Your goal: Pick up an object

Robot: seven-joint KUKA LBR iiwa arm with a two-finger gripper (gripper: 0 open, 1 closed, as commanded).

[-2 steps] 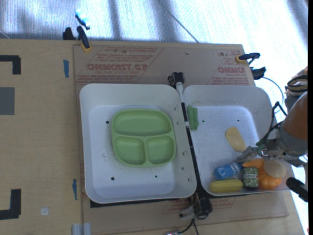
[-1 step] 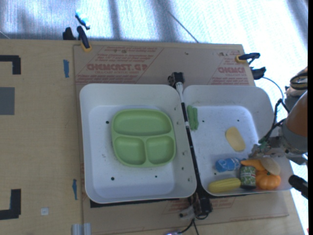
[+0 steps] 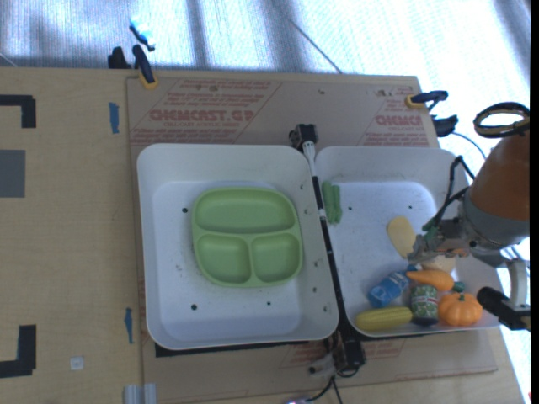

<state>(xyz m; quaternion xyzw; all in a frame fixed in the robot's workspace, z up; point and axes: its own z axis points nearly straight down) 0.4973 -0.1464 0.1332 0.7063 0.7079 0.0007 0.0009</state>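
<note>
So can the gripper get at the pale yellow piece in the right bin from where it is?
Probably yes. The gripper sits right beside the pale yellow piece, which lies apart from the carrot and the other toys, with bare bin floor around it.

- arm cut off by the right frame edge, only the orange band and wrist in frame
- gripper fingertips too blurred and cluttered to read
- right bin: lower right rim covered by the arm and toys
- blue toy too small to identify
- red-green toy partly under the carrot, type unclear
- board print blurred, only partly legible
</note>
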